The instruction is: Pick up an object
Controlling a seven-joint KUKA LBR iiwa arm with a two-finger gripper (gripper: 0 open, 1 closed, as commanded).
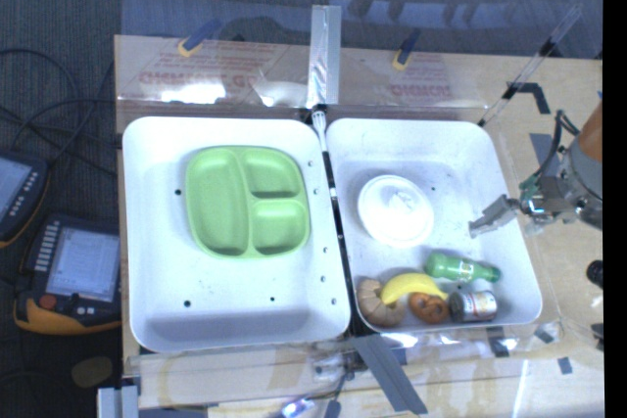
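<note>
While my arm (588,162) pokes in from the right edge, my tool (490,218) sits over the right side of the right bin (460,137), close to its right wall, with one grey finger (487,216) angled down and to the left toward the bin floor. I honestly can't tell if the tool is spread apart or pinched together from this angle, and nothing shows between its fingers. The stuff to grab is all in that right bin: a white round bowl (395,208) near the middle, just left of the tool, and then a cluster along the front wall (pretty crowded down there). That cluster has a green bottle (461,267) lying on its side, a banana (412,287) just below and left of it, a brown roundish thing (375,302) at the front left corner, a small reddish fruit (428,308) touching the banana, and a can (475,305) on its side just right of the fruit. The left bin (157,299) holds a green divided plate (247,201), lying flat toward the back. Both bins sit side by side on the bench (147,64).
</note>
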